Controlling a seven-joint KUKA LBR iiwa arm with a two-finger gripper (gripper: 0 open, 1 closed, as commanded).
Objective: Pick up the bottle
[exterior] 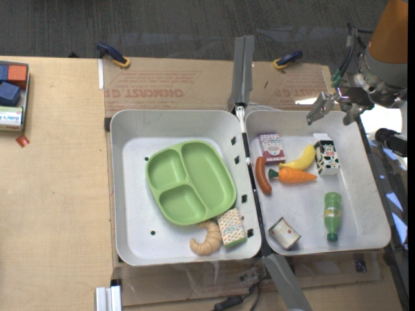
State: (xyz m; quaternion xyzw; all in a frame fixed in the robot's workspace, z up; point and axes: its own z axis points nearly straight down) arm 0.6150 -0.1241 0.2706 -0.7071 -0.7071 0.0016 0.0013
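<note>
A small green bottle (332, 216) lies on its side near the front right corner of the right bin (363, 241), cap toward the front. My gripper (336, 108) hangs above the back right corner of that bin, well behind the bottle. Its two fingers stand apart, open, with nothing between them.
The right bin also holds a pink carton (272, 148), a red sausage (262, 175), a carrot (297, 175), a banana (302, 157), a cow-print carton (327, 157) and a small box (284, 233). The left bin (126, 193) holds a green divided plate (190, 181), a croissant (206, 240) and a snack box (231, 229).
</note>
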